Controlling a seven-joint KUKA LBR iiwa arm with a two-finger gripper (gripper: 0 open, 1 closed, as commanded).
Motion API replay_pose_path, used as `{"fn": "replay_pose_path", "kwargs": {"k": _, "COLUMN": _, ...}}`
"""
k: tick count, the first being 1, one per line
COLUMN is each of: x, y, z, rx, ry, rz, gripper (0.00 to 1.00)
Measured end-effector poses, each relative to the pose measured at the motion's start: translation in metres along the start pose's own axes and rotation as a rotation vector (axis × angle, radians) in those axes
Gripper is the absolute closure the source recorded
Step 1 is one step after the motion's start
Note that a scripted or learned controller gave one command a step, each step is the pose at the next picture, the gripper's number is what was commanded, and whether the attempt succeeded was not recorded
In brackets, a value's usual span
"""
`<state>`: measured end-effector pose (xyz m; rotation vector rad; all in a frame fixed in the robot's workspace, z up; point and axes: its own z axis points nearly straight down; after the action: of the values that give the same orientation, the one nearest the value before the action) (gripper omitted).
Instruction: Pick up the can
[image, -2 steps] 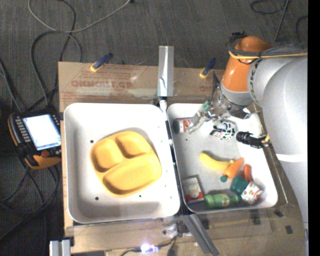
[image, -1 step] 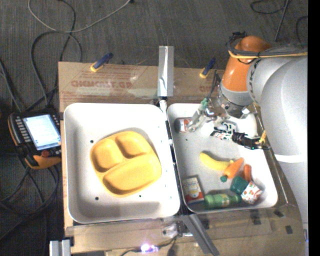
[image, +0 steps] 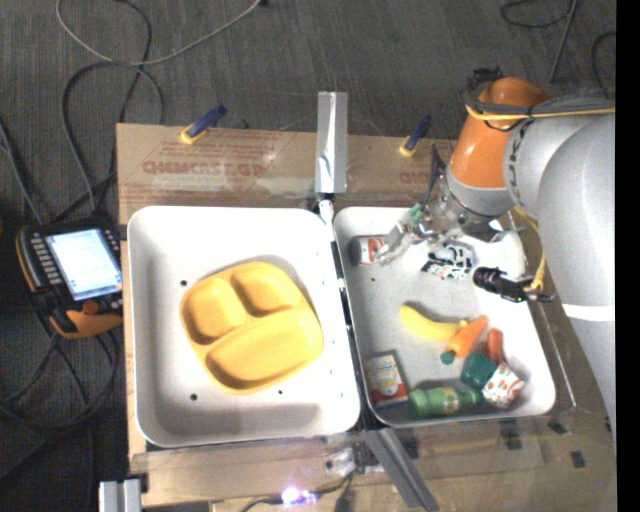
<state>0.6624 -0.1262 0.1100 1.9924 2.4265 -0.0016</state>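
Green bottle (image: 441, 401) well below claw (image: 404, 236); can (image: 368, 249) just left, not lifted; claw's grip state indiscernible.

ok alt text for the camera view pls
The gripper reaches toward a small can lying at the top left of the right bin, which also holds a banana, carrot and green bottle. The left bin holds a yellow tray.
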Motion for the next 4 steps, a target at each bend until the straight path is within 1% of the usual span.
{"fn": "replay_pose_path", "kwargs": {"k": 1, "x": 0.004, "y": 0.008, "z": 0.000, "rx": 0.016, "ry": -0.011, "rz": -0.045, "gripper": 0.00}}
{"fn": "replay_pose_path", "kwargs": {"k": 2, "x": 0.007, "y": 0.009, "z": -0.001, "rx": 0.017, "ry": -0.006, "rz": 0.114, "gripper": 0.00}}
{"fn": "replay_pose_path", "kwargs": {"k": 3, "x": -0.050, "y": 0.000, "z": -0.010, "rx": -0.037, "ry": -0.006, "rz": 0.196, "gripper": 0.00}}
{"fn": "replay_pose_path", "kwargs": {"k": 4, "x": 0.001, "y": 0.005, "z": 0.024, "rx": 0.008, "ry": -0.005, "rz": 0.542, "gripper": 0.00}}
